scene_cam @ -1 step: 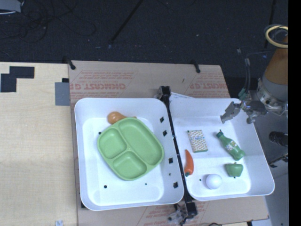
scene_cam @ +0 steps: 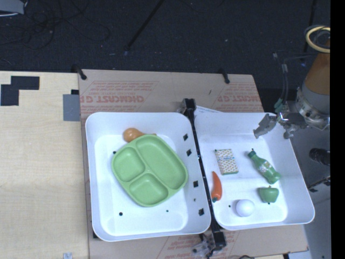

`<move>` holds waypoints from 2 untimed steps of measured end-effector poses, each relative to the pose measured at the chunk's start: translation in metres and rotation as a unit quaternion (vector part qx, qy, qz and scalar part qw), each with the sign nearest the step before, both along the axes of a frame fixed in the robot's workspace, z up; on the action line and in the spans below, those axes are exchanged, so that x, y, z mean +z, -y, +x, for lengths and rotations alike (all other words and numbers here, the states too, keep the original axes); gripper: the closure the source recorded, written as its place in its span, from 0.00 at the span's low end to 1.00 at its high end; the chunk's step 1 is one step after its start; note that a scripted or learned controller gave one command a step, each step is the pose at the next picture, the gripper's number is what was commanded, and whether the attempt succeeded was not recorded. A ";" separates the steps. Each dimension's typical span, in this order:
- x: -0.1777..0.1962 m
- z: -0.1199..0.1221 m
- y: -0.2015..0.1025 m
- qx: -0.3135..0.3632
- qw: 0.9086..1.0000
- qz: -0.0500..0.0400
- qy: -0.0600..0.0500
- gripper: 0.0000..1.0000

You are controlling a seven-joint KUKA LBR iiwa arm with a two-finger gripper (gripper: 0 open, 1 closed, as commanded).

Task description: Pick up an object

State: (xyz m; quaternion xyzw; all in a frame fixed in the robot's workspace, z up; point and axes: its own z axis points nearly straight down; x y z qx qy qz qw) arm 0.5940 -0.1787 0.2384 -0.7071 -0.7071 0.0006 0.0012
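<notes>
Pale wooden bench (scene_cam: 38, 161) with a brown cardboard sheet (scene_cam: 161, 90) spread over its right part, printed in red. Directly on the cardboard, two shallow white bins side by side, touching along a black clip seam: left bin (scene_cam: 102, 198) and right bin (scene_cam: 291, 209). Dark grey patches (scene_cam: 70, 107) on the wood at far left.

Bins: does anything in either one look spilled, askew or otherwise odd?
Little stands out. The green divided plate sits skewed in the left bin, with an orange item partly tucked behind its far rim. The green bottle lies on its side in the right bin. No spills or damage visible.
</notes>
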 end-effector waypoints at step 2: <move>-0.114 0.011 -0.010 0.001 1.000 0.000 -0.001 0.00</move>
